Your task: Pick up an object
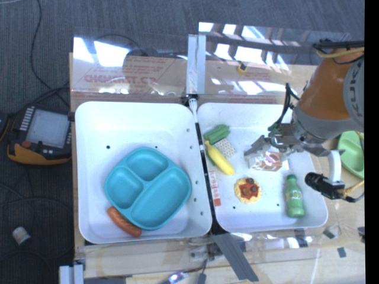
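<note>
Red-and-white packet (270, 161) directly beneath the pincer (266, 151), fingers splayed, nothing between them.

A dark grey carpet floor (118, 10) is seen around the desk (148, 78). Thin cables (37, 16) are laid on the floor beyond the desk's left edge, near an orange and black handheld control unit (37, 136). Bright window light is reflected on clear panels (249, 52) along the desk's far edge.
</note>
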You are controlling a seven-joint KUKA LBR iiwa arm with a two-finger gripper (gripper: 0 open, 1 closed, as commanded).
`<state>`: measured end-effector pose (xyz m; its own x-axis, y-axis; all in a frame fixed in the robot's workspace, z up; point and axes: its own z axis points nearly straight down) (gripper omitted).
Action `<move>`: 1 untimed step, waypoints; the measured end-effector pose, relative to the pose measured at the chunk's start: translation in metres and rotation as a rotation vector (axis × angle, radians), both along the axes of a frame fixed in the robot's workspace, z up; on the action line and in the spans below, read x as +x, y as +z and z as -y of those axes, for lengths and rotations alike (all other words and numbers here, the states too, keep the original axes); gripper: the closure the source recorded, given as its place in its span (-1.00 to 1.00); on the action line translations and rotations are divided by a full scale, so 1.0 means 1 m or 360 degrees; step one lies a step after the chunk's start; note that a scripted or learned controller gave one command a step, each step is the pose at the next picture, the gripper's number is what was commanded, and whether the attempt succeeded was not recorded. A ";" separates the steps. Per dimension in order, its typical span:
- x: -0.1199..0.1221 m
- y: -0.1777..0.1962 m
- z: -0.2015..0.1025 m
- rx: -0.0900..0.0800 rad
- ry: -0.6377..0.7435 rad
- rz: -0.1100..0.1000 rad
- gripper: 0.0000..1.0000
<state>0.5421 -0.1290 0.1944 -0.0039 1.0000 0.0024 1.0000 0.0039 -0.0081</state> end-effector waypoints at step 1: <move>-0.022 -0.106 -0.025 -0.0005 0.0114 0.0025 -1.00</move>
